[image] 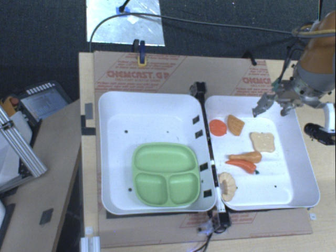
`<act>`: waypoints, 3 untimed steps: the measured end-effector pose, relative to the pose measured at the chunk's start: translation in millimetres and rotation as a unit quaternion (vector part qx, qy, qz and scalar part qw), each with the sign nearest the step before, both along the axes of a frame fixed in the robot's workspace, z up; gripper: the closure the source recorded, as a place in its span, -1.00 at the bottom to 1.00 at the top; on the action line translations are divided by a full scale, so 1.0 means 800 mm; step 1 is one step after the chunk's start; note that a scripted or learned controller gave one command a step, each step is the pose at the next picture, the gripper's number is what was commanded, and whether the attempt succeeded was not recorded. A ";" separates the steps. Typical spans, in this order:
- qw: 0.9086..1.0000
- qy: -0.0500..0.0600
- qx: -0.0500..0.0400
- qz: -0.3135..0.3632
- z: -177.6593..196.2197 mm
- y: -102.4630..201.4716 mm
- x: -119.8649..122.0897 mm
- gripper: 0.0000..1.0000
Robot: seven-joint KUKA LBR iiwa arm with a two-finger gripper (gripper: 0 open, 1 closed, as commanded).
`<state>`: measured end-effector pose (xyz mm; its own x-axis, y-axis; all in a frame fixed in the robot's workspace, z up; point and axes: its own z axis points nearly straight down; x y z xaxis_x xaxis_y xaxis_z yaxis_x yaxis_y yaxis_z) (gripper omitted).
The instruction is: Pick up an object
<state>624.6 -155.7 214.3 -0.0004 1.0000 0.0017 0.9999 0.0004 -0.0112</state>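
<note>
A: Where is the gripper (273, 105) sitting?

B: It is hanging over the far right corner of the right bin (294, 193), just inside the far rim. Its two fingers are standing spread apart with nothing between them.

A: And the things it could be picking?

B: They are all lying in the right bin. A red round slice (218, 127) is sitting close to the left wall, with an orange wedge (235, 125) just beside it on the right. A pale toast-shaped piece (262, 142) is lying right of the middle. An orange carrot-like piece (245, 157) and a red pepper-like piece (242, 165) are lying side by side nearer, touching or nearly so. A tan mushroom-like piece (227, 186) is resting against the left wall near the near corner.

A: How much open room is showing?

B: The near right part of that bin's floor is lying bare, and so is the strip along the far rim beneath the gripper. The wedge and toast piece are sitting near the gripper but apart from it.

A: The left bin (113, 114)?

B: It is holding a green divided plate (165, 173) in its near half; the far half is lying open.
</note>
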 end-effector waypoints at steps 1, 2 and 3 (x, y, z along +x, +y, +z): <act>1.000 -0.006 -0.001 0.001 0.010 0.000 0.003 -1.00; 1.000 -0.004 -0.001 0.000 -0.064 -0.002 -0.007 -1.00; 1.000 -0.005 -0.001 0.002 -0.130 0.003 0.006 -1.00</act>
